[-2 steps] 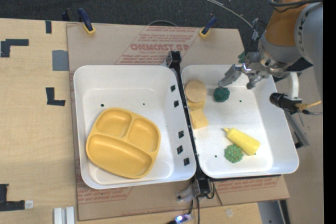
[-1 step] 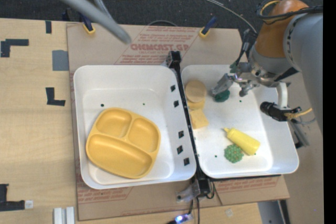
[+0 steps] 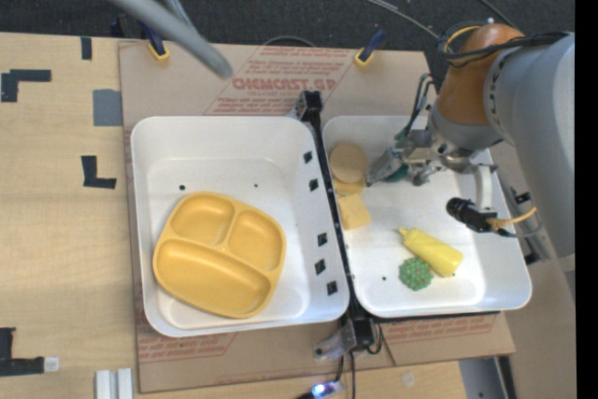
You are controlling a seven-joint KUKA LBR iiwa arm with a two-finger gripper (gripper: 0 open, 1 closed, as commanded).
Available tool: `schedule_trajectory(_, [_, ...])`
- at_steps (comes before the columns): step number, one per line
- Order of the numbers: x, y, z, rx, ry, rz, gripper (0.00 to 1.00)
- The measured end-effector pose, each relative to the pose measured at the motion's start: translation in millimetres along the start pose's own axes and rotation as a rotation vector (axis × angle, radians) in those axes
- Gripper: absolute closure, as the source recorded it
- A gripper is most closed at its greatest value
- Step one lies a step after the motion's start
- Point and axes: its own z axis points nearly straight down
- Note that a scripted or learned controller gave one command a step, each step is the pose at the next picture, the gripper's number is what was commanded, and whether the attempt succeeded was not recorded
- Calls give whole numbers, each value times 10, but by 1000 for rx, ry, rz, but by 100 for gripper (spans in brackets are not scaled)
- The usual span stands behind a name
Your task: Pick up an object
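**Remote op:** Logging left to right. Left bin (image 3: 149,140) holds one thing, a yellow divided plate (image 3: 220,252), lying flat toward the near-left corner. Bare floor behind it and to its right, up to the black divider (image 3: 322,192) where the two bins meet.

**Second:** And the pick itself, how far along?

**Remote op:** Not done, by my reading. Nothing is lifted; every object sits on a bin floor. In the right bin (image 3: 505,294), hard against the divider, I have a tan round piece (image 3: 347,161) and just in front of it a pale yellow flat piece (image 3: 353,213); can't name either better than that. Further right and nearer me, a yellow squeeze-bottle shape (image 3: 433,249) with a green knobbly ball (image 3: 415,273) touching its near side.

**Second:** Tool?

**Remote op:** The tool (image 3: 385,168) is low in the back of the right bin, pointing left, tips just beside the tan piece. I can't tell whether it's spread or pinched; the tips are dark and small against the wrist. I see nothing between them. So reach looks made, grasp and lift are left.

**Second:** Room to work?

**Remote op:** Tight on the left: the tan and pale pieces crowd the divider, so I'd judge little space for a tip on that side. Middle of the right bin is open floor. A black cable fitting (image 3: 472,213) hangs off the arm (image 3: 523,107) over the right side, above the bottle. The surface (image 3: 56,229) outside the bins is out of play.
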Motion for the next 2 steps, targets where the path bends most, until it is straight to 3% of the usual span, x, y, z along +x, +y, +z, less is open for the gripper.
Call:
schedule_trajectory(1, [11,5,-117,-1,1,-2,100])
schedule_trajectory(2, [-14,0,-741,-6,1,0,100])
